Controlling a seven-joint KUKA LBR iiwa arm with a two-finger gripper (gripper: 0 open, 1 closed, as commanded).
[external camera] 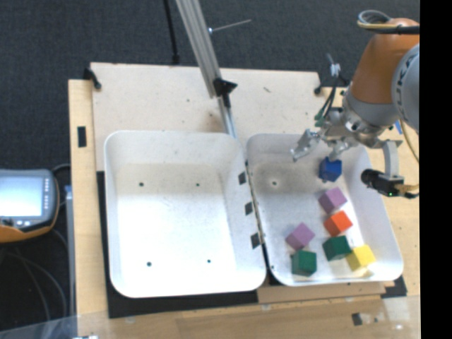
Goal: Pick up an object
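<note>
Hand [330,155] over right bin [279,189], blue cube [330,169] clamped between fingers, raised off floor. Six cubes loose below.

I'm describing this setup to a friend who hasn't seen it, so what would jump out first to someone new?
First the grey arm with its orange band, reaching in from the right, its pincer right above a blue cube in the right bin. Next, the bright blocks clustered toward that bin's near right corner: two purple, one orange, two green, one yellow. The left bin is a plain white expanse by contrast.
</note>
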